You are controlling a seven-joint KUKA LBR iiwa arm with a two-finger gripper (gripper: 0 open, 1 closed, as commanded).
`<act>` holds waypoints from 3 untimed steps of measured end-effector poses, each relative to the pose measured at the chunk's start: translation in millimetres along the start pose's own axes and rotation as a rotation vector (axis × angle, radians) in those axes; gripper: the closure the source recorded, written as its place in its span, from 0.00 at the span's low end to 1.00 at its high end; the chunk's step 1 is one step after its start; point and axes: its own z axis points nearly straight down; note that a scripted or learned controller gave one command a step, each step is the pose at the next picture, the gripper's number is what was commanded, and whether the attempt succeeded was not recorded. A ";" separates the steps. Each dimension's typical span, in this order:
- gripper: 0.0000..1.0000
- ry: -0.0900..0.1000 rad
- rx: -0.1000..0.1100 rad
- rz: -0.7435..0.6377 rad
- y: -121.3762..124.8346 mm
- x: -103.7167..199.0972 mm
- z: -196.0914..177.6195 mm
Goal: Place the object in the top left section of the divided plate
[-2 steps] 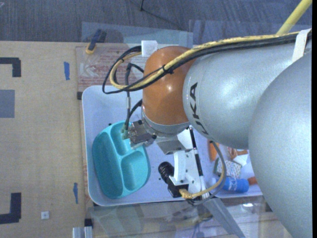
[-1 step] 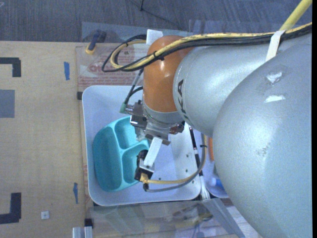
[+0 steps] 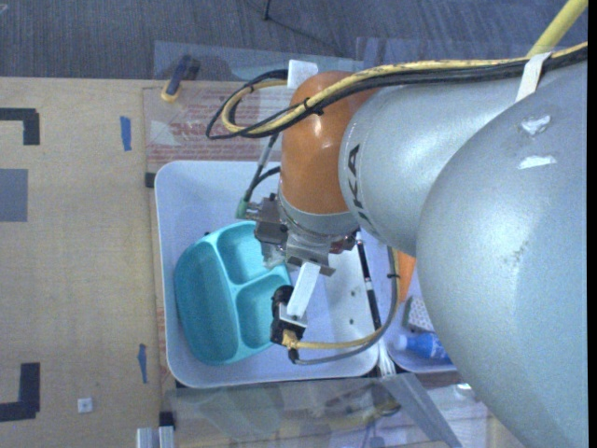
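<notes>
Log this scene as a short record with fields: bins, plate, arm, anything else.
left bin: white, shallow, holds the divided plate
divided plate: teal, lying flat toward the bin's lower left, one large section and two smaller ones
arm: reaches in from the right, wrist above the plate's right edge
right of the left bin: a blue thing and an orange thing, both partly hidden by the arm
bench: tan board
</notes>
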 end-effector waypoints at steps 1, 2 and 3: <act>1.00 0.000 -0.003 -0.079 28.7 -28.6 1.6; 1.00 0.011 -0.021 -0.058 -16.9 -50.9 105.3; 1.00 -0.014 -0.039 -0.360 -17.7 -35.6 112.9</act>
